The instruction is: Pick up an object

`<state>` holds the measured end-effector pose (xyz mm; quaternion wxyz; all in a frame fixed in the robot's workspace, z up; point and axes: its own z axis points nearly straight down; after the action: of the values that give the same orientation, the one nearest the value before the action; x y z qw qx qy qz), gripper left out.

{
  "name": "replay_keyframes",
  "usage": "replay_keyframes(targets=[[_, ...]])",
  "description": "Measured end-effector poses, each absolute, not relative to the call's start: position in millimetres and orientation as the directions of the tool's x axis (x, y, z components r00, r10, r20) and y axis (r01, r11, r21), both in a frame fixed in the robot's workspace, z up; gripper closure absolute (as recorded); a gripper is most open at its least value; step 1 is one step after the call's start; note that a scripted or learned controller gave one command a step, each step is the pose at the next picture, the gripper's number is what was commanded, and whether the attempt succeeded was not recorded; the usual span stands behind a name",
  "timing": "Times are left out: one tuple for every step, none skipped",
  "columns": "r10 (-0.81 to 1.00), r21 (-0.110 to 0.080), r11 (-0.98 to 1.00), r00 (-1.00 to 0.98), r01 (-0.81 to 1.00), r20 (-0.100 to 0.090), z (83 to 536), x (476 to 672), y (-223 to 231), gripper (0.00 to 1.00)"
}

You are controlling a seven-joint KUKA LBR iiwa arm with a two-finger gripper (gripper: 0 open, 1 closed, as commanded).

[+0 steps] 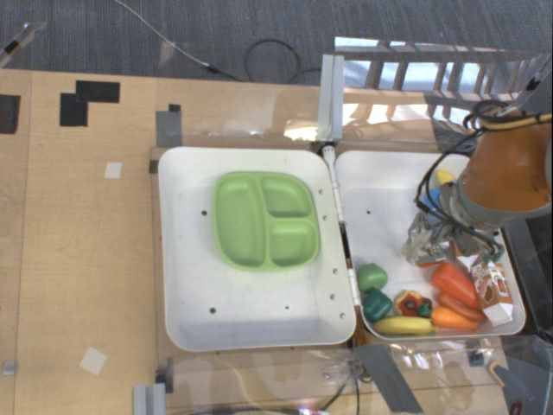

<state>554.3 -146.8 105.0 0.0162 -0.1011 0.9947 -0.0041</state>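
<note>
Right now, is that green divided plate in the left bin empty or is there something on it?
Empty. The green plate shows three bare compartments; the toy food all lies in the right bin.

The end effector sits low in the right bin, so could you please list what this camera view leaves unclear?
- End effector: small and blurred under the arm's orange band, so its grip state is unreadable.
- Yellow object by the arm: mostly covered by cables and the wrist, so its identity is unclear.
- Small carton in the right bin: print too small to read.
</note>
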Motion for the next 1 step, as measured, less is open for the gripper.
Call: replay_keyframes(targets=[[-0.694, -0.008, 0.720, -0.720, -0.694, -0.007, 161.1, 562.5, -198.4, 1.00]])
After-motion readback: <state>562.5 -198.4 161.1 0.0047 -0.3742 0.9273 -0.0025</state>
